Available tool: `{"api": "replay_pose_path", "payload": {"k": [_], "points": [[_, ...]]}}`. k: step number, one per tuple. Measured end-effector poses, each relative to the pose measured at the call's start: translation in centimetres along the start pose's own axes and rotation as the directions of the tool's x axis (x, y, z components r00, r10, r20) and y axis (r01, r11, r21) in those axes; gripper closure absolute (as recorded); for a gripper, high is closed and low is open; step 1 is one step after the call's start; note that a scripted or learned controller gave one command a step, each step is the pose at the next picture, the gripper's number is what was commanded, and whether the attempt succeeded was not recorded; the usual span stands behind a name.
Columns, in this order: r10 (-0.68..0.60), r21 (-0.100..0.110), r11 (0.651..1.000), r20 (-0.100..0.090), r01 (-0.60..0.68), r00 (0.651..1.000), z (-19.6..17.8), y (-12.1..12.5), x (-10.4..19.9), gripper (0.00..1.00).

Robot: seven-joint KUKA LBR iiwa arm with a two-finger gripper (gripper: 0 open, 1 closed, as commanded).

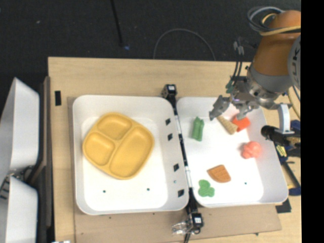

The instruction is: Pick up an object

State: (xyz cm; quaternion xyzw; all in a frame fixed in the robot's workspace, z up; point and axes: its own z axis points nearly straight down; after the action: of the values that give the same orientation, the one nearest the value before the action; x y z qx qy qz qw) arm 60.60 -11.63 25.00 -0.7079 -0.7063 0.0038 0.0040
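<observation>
We see the hand [230, 111] over the right bin [268, 186], near its far edge. We cannot tell its state. Just beside it, on the near side, lie a tan stick [229, 126] and a red piece [242, 123]; the stick's long axis runs diagonally. The right bin holds six things, with one green block [197, 128], one pink lump [251, 149], one brown piece [219, 173] and one green clump [205, 188]. The left bin [96, 199] holds one yellow plate [118, 145].

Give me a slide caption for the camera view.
Gripper hovers over the right bin beside an orange-red toy; yellow divided plate sits in the left bin.
</observation>
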Motion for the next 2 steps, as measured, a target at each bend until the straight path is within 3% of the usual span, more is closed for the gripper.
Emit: {"api": "replay_pose_path", "payload": {"k": [1, 2], "points": [[-0.003, -0.012, 1.000, 0.001, 0.003, 1.000, -0.7, 0.2, 0.0, 0.00], [0.000, -0.008, 1.000, 0.002, 0.001, 1.000, 4.1, -0.4, -0.8, 0.00]]}}
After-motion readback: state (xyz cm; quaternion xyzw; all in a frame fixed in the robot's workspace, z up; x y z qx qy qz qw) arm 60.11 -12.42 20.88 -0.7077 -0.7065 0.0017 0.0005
